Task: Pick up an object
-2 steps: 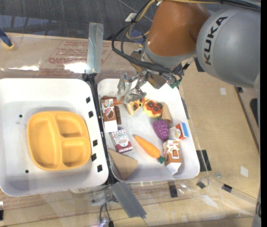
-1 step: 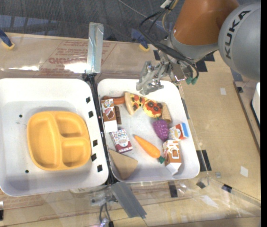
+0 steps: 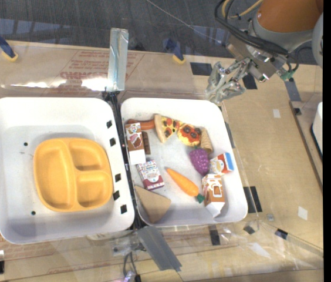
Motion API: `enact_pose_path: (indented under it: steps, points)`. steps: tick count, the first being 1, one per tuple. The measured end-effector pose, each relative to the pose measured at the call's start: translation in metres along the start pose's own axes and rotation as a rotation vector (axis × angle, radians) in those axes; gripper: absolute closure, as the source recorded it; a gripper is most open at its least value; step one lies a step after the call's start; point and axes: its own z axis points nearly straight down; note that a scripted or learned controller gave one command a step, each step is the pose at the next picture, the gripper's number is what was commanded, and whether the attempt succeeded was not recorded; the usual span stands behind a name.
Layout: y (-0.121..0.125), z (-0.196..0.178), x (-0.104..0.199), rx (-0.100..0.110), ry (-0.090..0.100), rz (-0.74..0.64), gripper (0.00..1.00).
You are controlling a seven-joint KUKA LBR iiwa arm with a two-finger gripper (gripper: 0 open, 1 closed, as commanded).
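Overhead, the gripper (image 3: 221, 89), fingers apart, holds nothing; one yellow tray (image 3: 71, 173), one carrot (image 3: 182, 182), two cartons (image 3: 213, 192).

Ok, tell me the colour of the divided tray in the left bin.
The divided tray is yellow-orange all over, plain to see in the camera view.

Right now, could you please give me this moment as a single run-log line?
gripper: above right bin's upper right corner, nothing visibly held | right bin: carrot, grapes, pizza slices, cartons | left bin: yellow tray
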Motion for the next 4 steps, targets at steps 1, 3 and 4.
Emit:
enact_pose_path:
  steps: [1,3,4]
  points:
    - [0.012,0.154,-0.004,-0.015,0.008,-0.082,1.0]
    - [-0.022,0.045,0.015,-0.002,0.001,0.067,1.0]
    - [0.043,0.183,0.016,-0.014,0.007,-0.157,1.0]
